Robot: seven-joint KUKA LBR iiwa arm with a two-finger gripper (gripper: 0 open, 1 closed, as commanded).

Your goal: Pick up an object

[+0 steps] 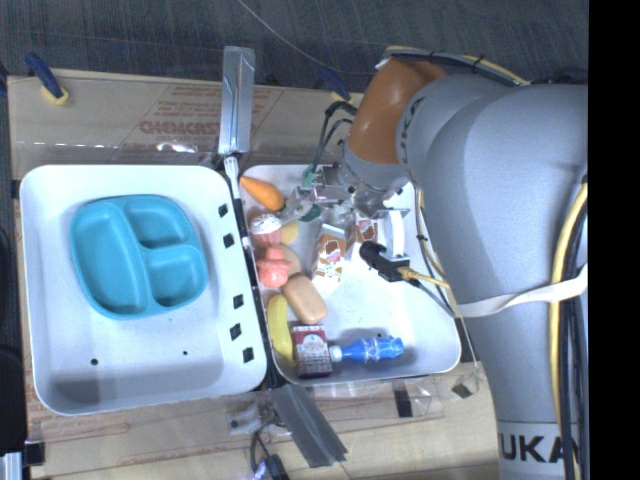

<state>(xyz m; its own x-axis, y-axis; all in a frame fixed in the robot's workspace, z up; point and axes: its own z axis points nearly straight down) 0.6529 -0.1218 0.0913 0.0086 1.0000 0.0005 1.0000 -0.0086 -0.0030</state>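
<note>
**Claw** (pixel 328 196): low over the far end of the right bin (pixel 425 320), at the tip of the grey arm (pixel 500 188). I cannot tell whether it is open or closed, because wrist housing and cabling crowd it. What it grips, if anything, cannot be made out.

**Nearest items:** an orange carrot (pixel 262 192) lies just to its left, by the bin's far-left corner. A small printed carton (pixel 332 253) sits just on its near side; its pose is unclear.

**Along that bin's left wall, coming nearer:**
- round can-like item (pixel 265 226), blurred
- pink lump (pixel 275 266)
- tan bread roll (pixel 305 296)
- yellow banana (pixel 279 336)
- red box (pixel 311 351), touching a blue bottle (pixel 370 349) that lies flat along the near wall

**Hidden:** the bin's far-right corner and much of its right wall are behind the arm.

**Open room:** bare white floor lies between the carton, the bottle and the right wall.

**Left bin** (pixel 60 368): holds a blue divided plate (pixel 140 253), well apart from the claw, with bare margin all round.
</note>
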